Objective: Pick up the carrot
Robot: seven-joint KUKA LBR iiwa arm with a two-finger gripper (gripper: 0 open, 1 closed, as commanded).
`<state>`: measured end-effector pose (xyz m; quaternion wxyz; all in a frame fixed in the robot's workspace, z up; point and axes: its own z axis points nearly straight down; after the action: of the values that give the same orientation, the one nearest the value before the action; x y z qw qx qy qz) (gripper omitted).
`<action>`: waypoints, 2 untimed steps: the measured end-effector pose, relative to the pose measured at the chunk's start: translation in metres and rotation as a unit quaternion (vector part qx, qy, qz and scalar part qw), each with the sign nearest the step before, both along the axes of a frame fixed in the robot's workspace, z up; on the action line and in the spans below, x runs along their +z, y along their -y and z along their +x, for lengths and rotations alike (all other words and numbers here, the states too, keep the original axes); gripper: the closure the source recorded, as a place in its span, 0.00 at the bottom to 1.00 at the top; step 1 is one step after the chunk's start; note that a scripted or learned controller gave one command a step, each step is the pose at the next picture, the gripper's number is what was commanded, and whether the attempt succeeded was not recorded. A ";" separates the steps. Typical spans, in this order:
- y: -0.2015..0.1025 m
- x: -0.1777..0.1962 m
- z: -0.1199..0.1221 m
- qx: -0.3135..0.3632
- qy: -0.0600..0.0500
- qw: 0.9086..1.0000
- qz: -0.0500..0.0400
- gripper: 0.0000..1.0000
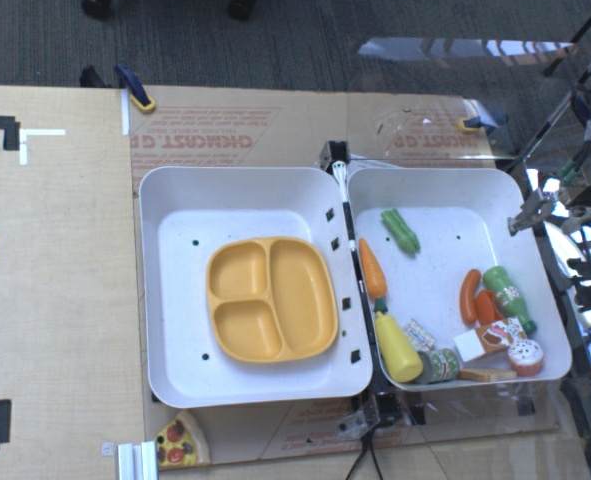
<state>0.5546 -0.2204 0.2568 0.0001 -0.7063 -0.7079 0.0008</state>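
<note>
Two shallow white bins sit side by side on the bench. The left white bin [165, 298] carries a yellow plastic plate with three compartments [272, 298] near its middle. The right white bin [445, 193] holds the toy food. The orange plastic carrot with a green top [372, 271] lies along that bin's left wall, about halfway down, pointed end toward the far edge. Just beyond its green top, toward the near left corner, rests a yellow plastic bottle [396, 349]. A green plastic pod-shaped vegetable [400, 231] lies apart from the carrot, toward the far wall. Clustered in the near right corner are a red sausage [469, 297], a green bottle [507, 299] and several small packets.
</note>
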 end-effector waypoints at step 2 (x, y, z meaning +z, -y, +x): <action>-0.014 0.284 0.094 -0.108 0.000 0.994 -0.001 0.00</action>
<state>0.6486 -0.2062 0.5410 -0.0005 -0.7787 -0.6274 0.0012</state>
